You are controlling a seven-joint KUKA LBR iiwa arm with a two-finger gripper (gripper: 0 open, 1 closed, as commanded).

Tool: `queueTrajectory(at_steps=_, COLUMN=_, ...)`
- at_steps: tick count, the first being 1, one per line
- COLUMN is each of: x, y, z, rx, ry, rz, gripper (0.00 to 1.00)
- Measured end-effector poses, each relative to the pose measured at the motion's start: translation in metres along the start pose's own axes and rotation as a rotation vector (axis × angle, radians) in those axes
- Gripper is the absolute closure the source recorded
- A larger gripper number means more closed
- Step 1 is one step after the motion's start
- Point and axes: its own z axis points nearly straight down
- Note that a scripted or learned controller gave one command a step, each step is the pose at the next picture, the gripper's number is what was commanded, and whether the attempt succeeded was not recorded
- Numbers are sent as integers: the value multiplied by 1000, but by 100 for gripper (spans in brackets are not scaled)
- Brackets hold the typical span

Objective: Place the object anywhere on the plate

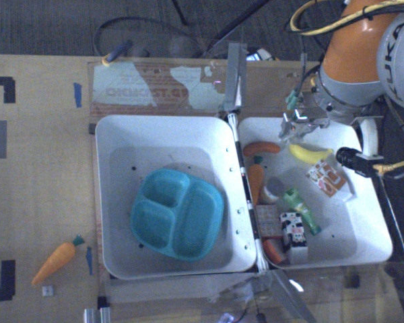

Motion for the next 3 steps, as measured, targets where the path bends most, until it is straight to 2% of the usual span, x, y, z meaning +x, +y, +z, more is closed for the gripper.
queueTrajectory(at_steps=1, x=121, y=2, z=57, rx=3, ry=2, rz=-203, gripper=100)
queueTrajectory(at_steps=2, x=175, y=-39, z=76, rx=5, ry=3, rz=-384, gripper=100)
queueTrajectory(at_steps=3, x=257, y=-48, z=37, rx=-2, ry=2, rz=-705, gripper=100)
